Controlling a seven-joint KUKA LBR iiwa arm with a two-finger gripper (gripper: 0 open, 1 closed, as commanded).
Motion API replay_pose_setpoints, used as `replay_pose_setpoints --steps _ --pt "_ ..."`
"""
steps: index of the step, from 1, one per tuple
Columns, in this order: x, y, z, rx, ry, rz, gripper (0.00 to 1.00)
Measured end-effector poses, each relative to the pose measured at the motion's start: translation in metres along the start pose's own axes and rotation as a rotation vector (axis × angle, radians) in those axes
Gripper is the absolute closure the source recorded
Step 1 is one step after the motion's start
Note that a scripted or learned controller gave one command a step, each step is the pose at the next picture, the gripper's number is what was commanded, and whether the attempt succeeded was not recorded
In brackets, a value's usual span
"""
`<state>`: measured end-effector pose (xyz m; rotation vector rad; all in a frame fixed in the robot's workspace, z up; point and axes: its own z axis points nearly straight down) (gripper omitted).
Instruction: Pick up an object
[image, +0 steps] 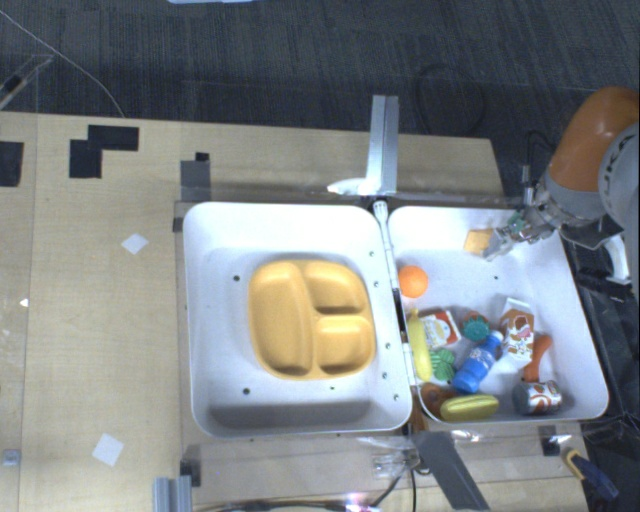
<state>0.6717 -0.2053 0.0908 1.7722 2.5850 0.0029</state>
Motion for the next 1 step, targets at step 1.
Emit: replay_pose_setpoints --steps 1 --pt "-0.0014 0.0022 -0.1118 -0.012 -0.007 0.103 1.0"
